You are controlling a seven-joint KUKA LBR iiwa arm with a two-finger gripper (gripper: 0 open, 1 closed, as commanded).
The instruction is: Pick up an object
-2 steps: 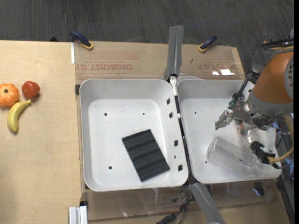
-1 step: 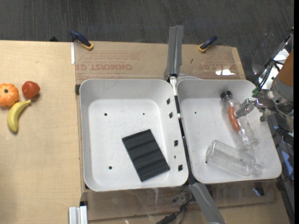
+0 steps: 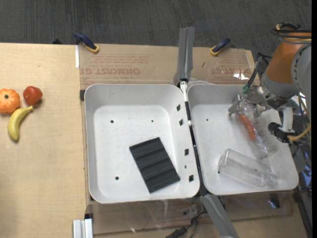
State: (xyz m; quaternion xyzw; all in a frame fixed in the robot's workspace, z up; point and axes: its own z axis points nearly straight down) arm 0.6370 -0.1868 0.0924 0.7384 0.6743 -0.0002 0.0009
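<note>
While the gripper [image 3: 241,109] hovers (jaw state unclear) beside the orange-tipped clear object [image 3: 252,132], its long axis runs diagonally away.

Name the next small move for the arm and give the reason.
Probably a short descent toward the orange-tipped clear item in the right bin. The gripper sits at that item's upper end, near the bin's back right, and nothing can be seen between its fingers. The clear plastic cup lies on its side further forward, and the black ridged block is in the left bin.
</note>
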